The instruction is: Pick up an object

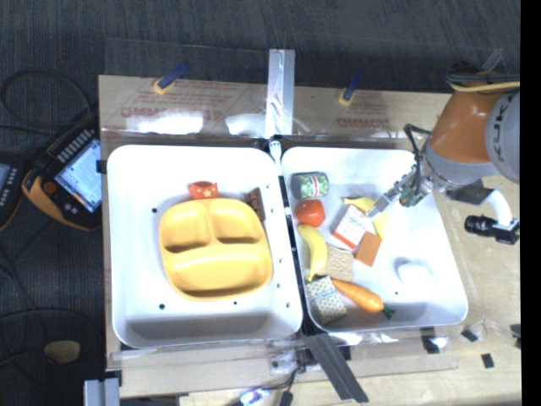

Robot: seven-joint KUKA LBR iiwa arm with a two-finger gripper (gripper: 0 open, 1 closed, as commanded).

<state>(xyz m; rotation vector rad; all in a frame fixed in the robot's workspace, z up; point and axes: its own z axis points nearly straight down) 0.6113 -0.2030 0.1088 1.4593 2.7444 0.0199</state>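
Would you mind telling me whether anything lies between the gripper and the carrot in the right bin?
Yes. The gripper is at the right bin's upper right, the carrot near its front edge. The orange block and the red-and-white carton lie roughly between them.

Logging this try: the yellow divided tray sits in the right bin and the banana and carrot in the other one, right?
Not quite. The camera view shows the yellow divided tray in the left bin; the banana and carrot lie in the other one, the right bin.
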